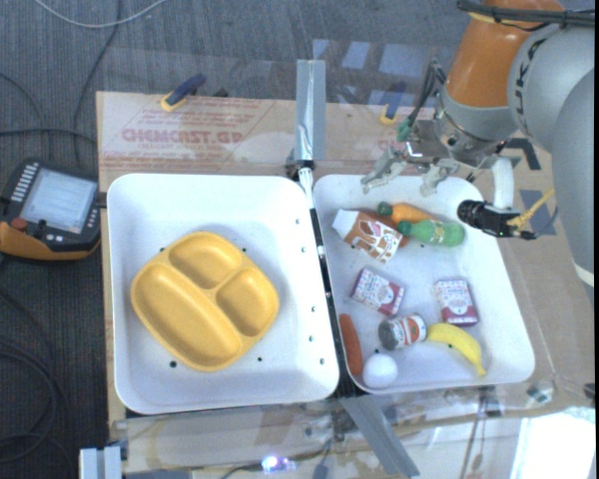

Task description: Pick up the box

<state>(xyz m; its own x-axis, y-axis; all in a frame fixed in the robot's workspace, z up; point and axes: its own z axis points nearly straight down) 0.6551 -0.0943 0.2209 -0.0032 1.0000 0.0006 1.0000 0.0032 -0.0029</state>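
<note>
From my end the task looks barely started. The gripper (411,168) hangs over the far rim of the right bin (509,297), fingers spread apart w/ nothing between them. It's above the bin's back edge, not down among the items.

Which thing counts as the box is my guess: I'd pick the small carton (371,235) w/ the orange-brown print, lying tilted near the bin's back left, touching the green bottle (432,233) and just in front of the carrot (407,211). It's still resting on the bin floor, near the gripper but below and in front of it. So what's left, as I judge it: line up, descend, close, lift. All of it, basically.

2 other flat red-and-white packs (377,291) (454,301) sit mid-bin and could also pass as boxes; can't rule them out.

Hard to make out: print on any pack is too small to read. Gripper height over the bin isn't clear from this slanted angle. The arm's (499,58) upper part is cut off at the frame edge. The left bin (140,208) holds a yellow divided tray (205,299), not involved.
</note>
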